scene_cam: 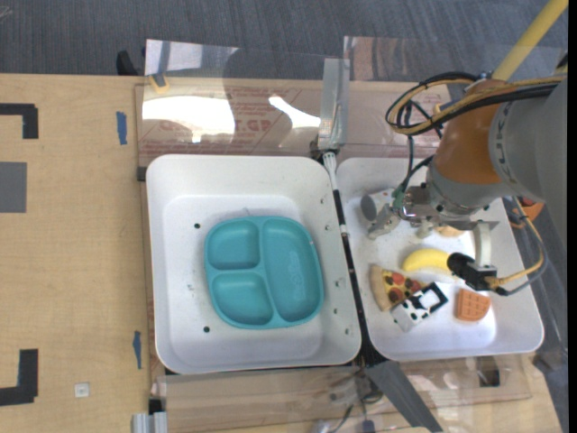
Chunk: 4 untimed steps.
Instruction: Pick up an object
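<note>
Toy banana [426, 261] lies left-right in right bin [518, 332] (curve arching up), tool [389, 221] beside it, grip state unclear.

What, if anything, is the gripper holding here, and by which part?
It cannot be told. The gripper hangs over the right bin, just above the banana, and the arm's wrist hides its tips. The pizza slice and waffle lie apart from it.

Grey carpet floor [270, 7] fills the top of the frame; a tan cardboard bench surface [68, 242] with black corner marks [22, 120] spans the left; clear plastic panels [234, 88] glare at upper centre.
</note>
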Each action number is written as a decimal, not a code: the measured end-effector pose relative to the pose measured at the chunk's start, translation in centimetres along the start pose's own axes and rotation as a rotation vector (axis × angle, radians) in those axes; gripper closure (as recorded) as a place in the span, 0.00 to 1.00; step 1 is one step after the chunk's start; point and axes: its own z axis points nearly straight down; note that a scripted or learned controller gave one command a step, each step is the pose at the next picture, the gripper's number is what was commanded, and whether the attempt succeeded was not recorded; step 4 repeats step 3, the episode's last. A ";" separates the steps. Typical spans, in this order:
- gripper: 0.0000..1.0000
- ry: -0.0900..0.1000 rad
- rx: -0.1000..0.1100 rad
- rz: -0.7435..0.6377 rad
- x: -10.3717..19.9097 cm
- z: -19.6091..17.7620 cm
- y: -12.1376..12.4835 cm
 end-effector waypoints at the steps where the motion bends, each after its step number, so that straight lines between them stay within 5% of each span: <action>1: 0.00 0.000 0.004 0.003 0.3 0.1 6.5; 2: 1.00 -0.003 -0.003 0.000 0.4 -1.3 6.7; 3: 1.00 0.002 -0.002 -0.001 5.5 -10.2 -2.8; 4: 1.00 0.002 -0.002 -0.001 5.5 -10.2 -2.8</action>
